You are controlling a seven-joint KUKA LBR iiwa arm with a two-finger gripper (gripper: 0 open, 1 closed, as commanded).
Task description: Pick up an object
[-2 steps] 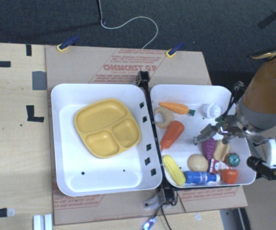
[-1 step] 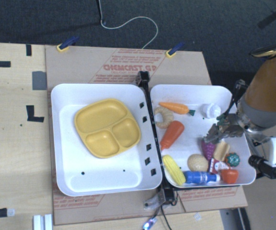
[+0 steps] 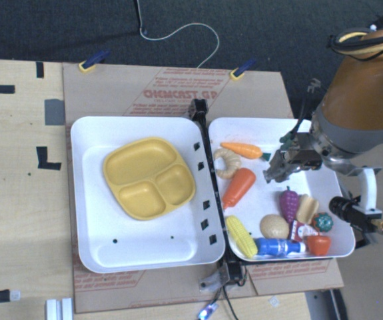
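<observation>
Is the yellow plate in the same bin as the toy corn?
No, the yellow plate lies in the left bin, the corn in the right bin.

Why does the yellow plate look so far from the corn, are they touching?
Apart. The camera view shows the yellow plate in the left bin and the corn in the right bin, with the bins' walls between them.

Grey arm (image 3: pixel 354 105) reaching in from right, wrist bent down, dark tool (image 3: pixel 279 169) hanging low

Robot lab: bins (image 3: pixel 84 199) on cardboard (image 3: pixel 178 92)
</observation>
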